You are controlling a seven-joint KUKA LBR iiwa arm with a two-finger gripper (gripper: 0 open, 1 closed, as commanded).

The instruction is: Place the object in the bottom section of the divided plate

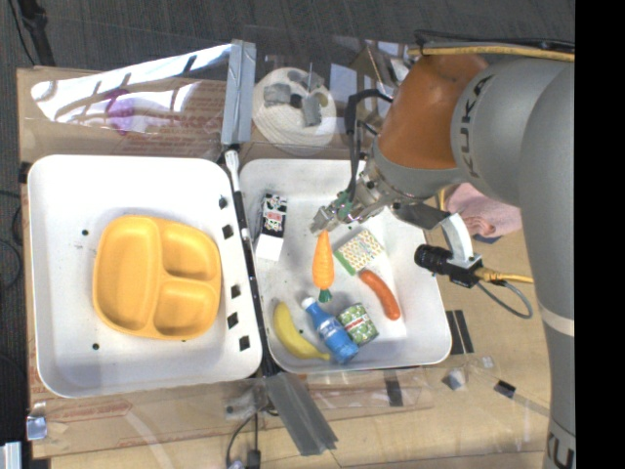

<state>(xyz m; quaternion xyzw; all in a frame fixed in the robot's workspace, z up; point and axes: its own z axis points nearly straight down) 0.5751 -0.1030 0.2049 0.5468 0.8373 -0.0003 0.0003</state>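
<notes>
Over the right bin (430, 335) the gripper (344, 208) hangs above the far-middle of the pile, tip just off the carrot's (322, 259) far end and beside the patterned packet (359, 250). Can't tell whether it's spread or pressed together, the wrist blocks the tip; nothing visibly pinched. Task names no particular object, so any toy item counts, and all sit in the right bin: carrot upright-ish in the middle, sausage (380, 293) to its right, banana (291, 333) along the near-left wall, blue bottle (328, 329) touching the banana, green can (358, 323) just beside the bottle, black-and-white carton (273, 215) at far left. Yellow divided plate (156, 277) is in the left bin (59, 360), all sections bare, including the near one that reads as "bottom". My read: progress basically zero. Pick not confirmed, then lift, carry left over the bin walls, drop into that near section. Carrot looks the likeliest target given where the tip sits, but that's a guess.
</notes>
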